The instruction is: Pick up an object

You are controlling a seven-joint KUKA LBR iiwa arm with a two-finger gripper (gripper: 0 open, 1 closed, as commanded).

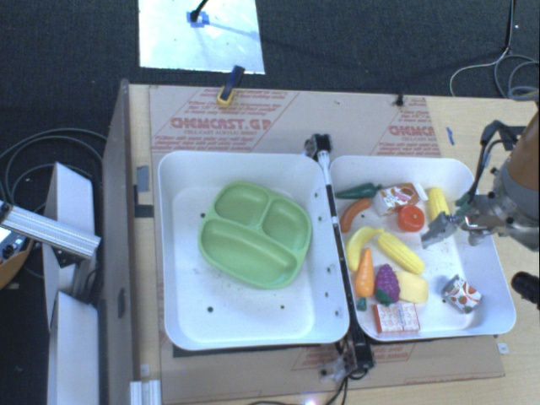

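Note:
The right bin (pixel 489 315) holds several toy foods. Among them are a red tomato (pixel 411 218), a corn cob (pixel 437 202), a white and red carton (pixel 395 197), a yellow corn piece (pixel 400 252), a banana (pixel 360 241), a carrot (pixel 364 272) and purple grapes (pixel 386 283). My gripper (pixel 447 224) hangs low over the right side of this bin, just right of the tomato and below the corn cob. Nothing is visibly held in it. The arm's body hides the bin's right rim behind it.
A green divided plate (pixel 253 233) lies in the left bin (pixel 190 310). In the right bin also lie a green chili (pixel 359 191), an orange sausage (pixel 354 213), a yellow block (pixel 413 288), a red-white box (pixel 396 317) and a small carton (pixel 461 294). A ridge (pixel 336 243) divides the bins.

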